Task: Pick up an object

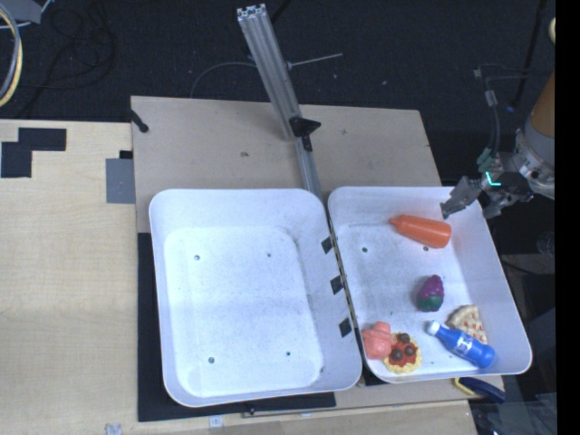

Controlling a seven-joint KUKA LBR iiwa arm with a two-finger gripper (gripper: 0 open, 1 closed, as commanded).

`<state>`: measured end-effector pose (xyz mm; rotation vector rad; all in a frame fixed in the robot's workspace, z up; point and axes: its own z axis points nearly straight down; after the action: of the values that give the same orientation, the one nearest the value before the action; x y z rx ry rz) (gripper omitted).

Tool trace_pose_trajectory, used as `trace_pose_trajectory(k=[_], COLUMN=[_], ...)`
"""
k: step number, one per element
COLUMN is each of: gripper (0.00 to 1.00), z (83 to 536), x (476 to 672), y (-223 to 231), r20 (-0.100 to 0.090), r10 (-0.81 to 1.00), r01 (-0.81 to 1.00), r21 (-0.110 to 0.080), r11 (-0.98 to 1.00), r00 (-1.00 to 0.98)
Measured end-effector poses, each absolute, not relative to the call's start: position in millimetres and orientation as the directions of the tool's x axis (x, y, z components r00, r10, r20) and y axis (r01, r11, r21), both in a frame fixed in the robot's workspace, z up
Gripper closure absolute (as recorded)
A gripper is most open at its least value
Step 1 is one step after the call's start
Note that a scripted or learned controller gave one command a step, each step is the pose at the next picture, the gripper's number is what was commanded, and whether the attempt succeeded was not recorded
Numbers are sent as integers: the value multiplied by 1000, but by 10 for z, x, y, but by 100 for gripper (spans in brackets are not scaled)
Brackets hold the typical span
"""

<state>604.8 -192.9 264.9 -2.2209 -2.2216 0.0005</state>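
Note:
The right bin [362,208] holds an orange carrot-like toy [421,229] near its far side. A purple and green toy [430,292] lies in its middle. At its near side sit a blue bottle [463,343], a waffle-like piece [468,320], a pink toy [378,338] and a small tart with berries [402,354]. My gripper [473,197] hangs at the bin's far right corner, just right of the carrot and apart from it. Nothing shows between its dark fingers.
The left bin [237,293] lies beside the right one, joined by black clips [337,284]. An aluminium rail [277,84] slants across the bench behind the bins. Cables trail over the dark floor at the back.

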Motion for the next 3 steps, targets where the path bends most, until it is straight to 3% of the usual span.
trace_pose_trajectory(k=[1,3], gripper=[0,0], z=[2649,1665], x=[6048,5892], y=[-1929,-1867], r20=[0,1], r10=[1000,1000], r01=[1000,1000], r21=[-1,-5], r11=[0,0], r00=[0,0])
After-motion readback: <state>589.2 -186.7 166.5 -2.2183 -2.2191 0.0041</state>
